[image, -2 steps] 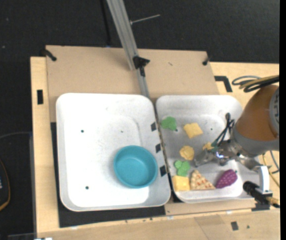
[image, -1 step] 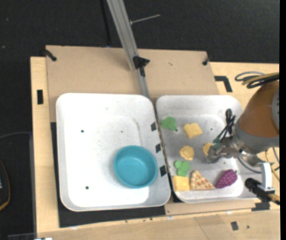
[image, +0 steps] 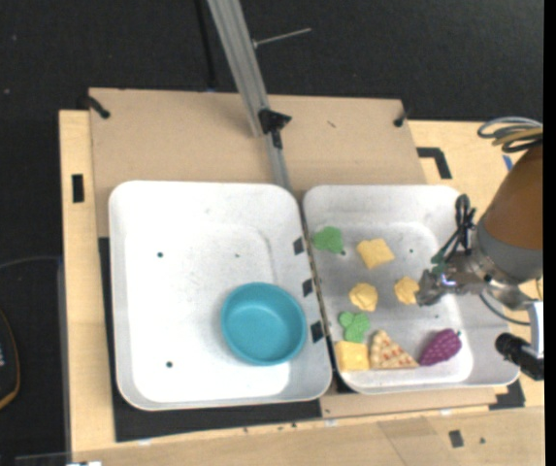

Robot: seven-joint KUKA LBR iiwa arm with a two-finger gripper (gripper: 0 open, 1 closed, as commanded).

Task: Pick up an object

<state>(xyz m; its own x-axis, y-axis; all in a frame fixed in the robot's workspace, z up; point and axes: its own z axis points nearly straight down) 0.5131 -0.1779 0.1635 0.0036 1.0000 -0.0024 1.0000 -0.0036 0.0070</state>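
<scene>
On the left of my worktop (image: 375, 440) sits the left bin (image: 161, 231), and toward its lower right corner rests a blue bowl (image: 261, 322), upright with its mouth facing up. Just beside it, touching along the middle edge, is the right bin (image: 375, 202), where the small pieces lie scattered. Going across it: a green piece (image: 329, 240) near the upper left, a second green piece (image: 355, 325) lower down, and a yellow block (image: 352, 356) just below that. Next come a yellow piece (image: 363, 296), another yellow piece (image: 376, 252) above it, and a pizza slice (image: 389, 351) touching the yellow block's right side. Further right lie a small yellow piece (image: 407, 290) and purple grapes (image: 440, 347). My claw (image: 430, 289) hangs low over the right bin, just beside that small yellow piece; I cannot tell whether it is released or clenched, and I see nothing held in it.
</scene>
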